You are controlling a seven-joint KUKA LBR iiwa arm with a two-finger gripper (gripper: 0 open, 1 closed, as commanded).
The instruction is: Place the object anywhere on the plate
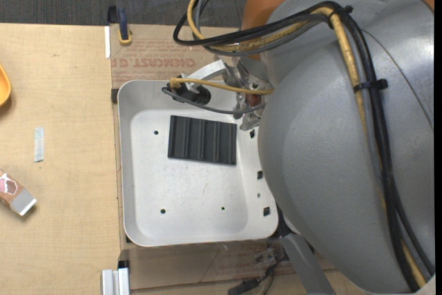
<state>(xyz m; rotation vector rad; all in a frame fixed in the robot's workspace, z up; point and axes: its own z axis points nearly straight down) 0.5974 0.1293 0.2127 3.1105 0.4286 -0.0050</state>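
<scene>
Grey arm (pixel 345 135) bulk hides the view's right side, covering one white bin (pixel 138 169) edge. A ribbed black object (pixel 202 140) lies flat inside that bin. Pincer state cannot be told.

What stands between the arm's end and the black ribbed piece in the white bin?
Nothing visible does. The black ribbed piece lies flat on the floor of the white bin, and the arm's end hangs close by its upper right corner. The grey arm covers the bin's right side, so the way onward cannot be judged.
</scene>
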